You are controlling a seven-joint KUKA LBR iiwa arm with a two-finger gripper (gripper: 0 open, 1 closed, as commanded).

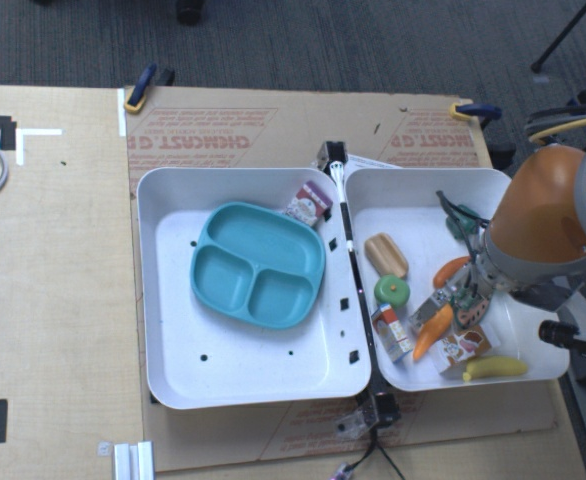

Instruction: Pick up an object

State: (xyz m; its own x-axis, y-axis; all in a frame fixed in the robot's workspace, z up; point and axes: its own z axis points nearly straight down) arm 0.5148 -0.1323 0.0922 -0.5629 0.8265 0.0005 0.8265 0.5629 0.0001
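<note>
camera view: pincer (460,301) low beside orange carrot (432,332); its spread seemingly unreadable.

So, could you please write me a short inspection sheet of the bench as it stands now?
Surface: cardboard sheet on a wooden bench, bearing the left bin and the right bin.
Job's things: in the right bin, a bread roll, a green apple, a carrot, a banana and small packets.
Clutter: teal divided plate and a wrapped packet in the left bin.
Grippers: gripper low among the right bin's items; nothing seen held.
Cables: black cable at the front edge.
Surroundings: grey carpet, chair casters, clamps on the cardboard.
</note>
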